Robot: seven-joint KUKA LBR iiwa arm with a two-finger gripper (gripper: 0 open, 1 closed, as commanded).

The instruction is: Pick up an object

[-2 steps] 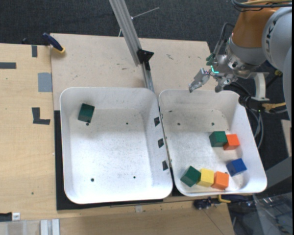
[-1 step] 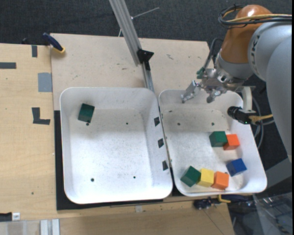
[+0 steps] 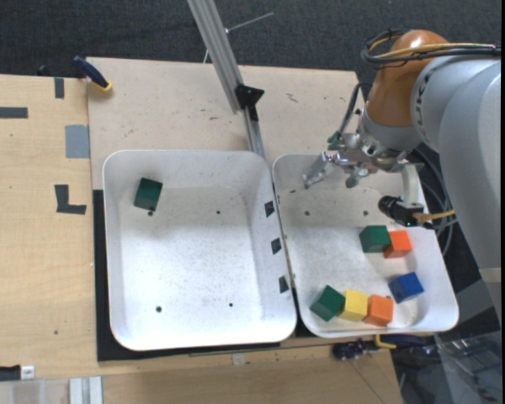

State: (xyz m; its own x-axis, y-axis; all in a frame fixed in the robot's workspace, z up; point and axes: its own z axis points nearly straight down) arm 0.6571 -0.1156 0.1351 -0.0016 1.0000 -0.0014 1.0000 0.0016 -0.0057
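The pale wooden worktop (image 3: 177,99) carries two shallow white plastic bins side by side. The left bin (image 3: 194,310) holds one dark green cube (image 3: 148,194) near its far left corner. The right bin (image 3: 299,225) keeps its blocks along the near and right walls: a green cube (image 3: 374,239) touching a small orange block (image 3: 398,243), a blue cube (image 3: 406,286), then a green (image 3: 326,302), yellow (image 3: 354,305) and orange (image 3: 380,309) row. The gripper (image 3: 335,171) hangs over this bin's bare far end, fingers spread and empty, likely between picks.
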